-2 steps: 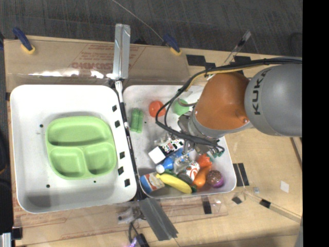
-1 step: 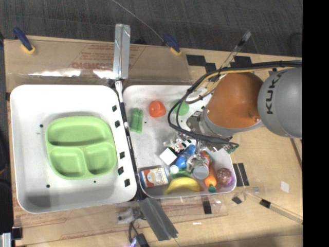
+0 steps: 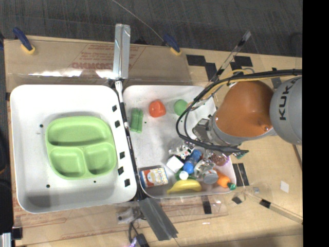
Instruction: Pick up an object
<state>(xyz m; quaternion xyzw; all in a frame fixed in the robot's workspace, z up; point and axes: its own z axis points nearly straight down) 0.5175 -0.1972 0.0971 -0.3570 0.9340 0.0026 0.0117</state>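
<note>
The arm reaches in from the right, its orange band over the right bin. My gripper hangs low over a pile of small objects at the bin's near right corner. In that pile I see a blue bottle, a yellow banana, an orange piece and a small white carton with a red label. Farther back in the same bin lie a green block, a red-orange ball and a green ball. The wrist hides the fingertips.
The left bin holds a light green divided tray. A metal bar stands at the back between the bins. Black cables loop from the arm over the right bin. Blue clamps hold the cardboard at the back.
</note>
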